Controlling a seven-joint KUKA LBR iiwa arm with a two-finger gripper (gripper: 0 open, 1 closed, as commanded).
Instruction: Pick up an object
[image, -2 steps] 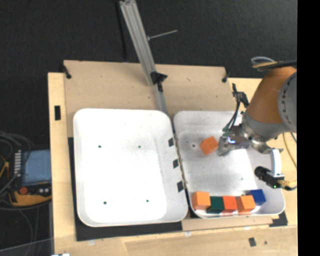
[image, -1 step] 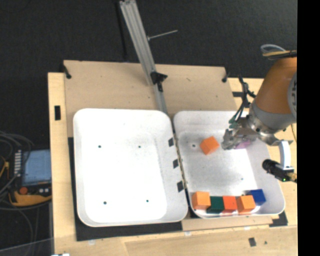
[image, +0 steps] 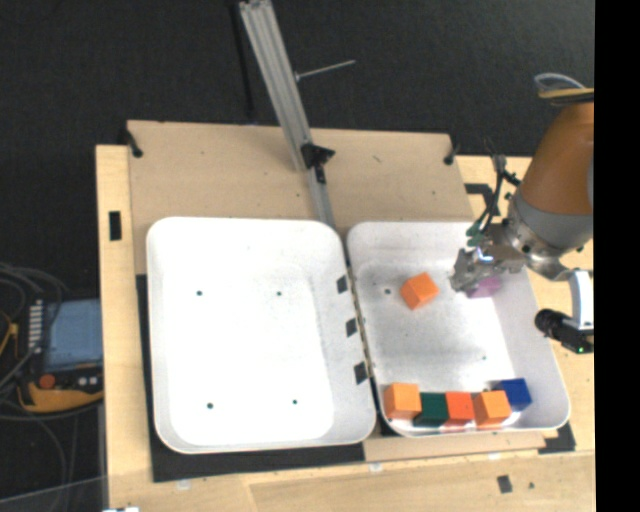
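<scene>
In the right bin (image: 520, 350) an orange block (image: 420, 291) lies alone near the middle of the upper half. A small purple object (image: 486, 287) sits just to its right, partly hidden under my gripper (image: 470, 275), which hangs low over the bin's upper right area. Along the bin's front wall stands a row of blocks: orange (image: 403, 399), green (image: 433, 408), orange-red (image: 460, 406), orange (image: 492, 406) and blue (image: 514, 392). The grey arm with its orange band (image: 565, 165) reaches in from the right.
The left bin (image: 250, 330) lies beside the right one, joined by black clips (image: 352, 325). A metal pole (image: 290, 105) slants up from between the bins at the back. A black fitting (image: 560, 328) sticks out at the right bin's edge.
</scene>
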